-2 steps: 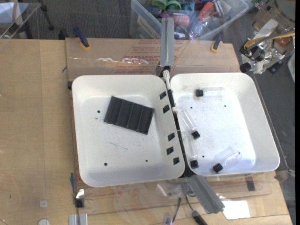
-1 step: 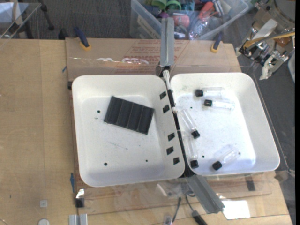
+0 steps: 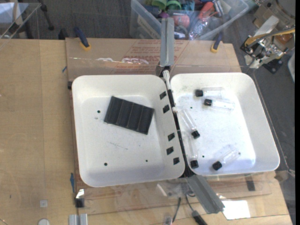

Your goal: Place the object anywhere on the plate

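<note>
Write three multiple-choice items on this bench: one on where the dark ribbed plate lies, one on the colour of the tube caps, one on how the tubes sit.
1. The dark ribbed plate lies in:
A. the left bin
B. the right bin
C. the clear tub at the back

2. The caps on the clear tubes are:
A. orange
B. black
C. blue

3. The tubes in the right bin are:
A. standing upright
B. stacked on the plate
C. lying flat, scattered

Key: 1 A, the plate rests on the floor of the left bin. 2 B, each tube ends in a black cap. 3 C, they lie on their sides, apart.
</note>
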`<state>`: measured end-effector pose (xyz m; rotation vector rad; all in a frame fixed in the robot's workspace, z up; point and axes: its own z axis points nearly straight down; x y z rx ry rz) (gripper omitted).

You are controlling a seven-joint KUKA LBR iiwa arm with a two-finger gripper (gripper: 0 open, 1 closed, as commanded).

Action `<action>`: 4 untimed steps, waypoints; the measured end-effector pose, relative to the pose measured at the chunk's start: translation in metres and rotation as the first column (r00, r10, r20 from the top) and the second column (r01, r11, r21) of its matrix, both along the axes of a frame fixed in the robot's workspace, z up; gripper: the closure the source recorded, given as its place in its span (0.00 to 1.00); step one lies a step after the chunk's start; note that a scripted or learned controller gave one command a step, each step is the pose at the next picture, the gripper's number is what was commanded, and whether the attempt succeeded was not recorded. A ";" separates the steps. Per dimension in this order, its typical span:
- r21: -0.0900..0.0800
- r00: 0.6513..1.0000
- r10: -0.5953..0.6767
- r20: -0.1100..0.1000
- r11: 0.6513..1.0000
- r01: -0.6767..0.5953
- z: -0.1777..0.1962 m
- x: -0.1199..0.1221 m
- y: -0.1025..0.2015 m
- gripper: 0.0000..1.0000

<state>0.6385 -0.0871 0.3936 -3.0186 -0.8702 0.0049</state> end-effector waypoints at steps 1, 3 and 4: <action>0.000 1.000 -0.001 -0.001 1.000 0.001 0.000 0.000 0.000 0.00; -0.001 1.000 0.007 -0.003 1.000 -0.007 0.009 0.001 0.002 0.00; -0.003 1.000 0.015 -0.002 1.000 -0.015 0.019 0.001 0.004 1.00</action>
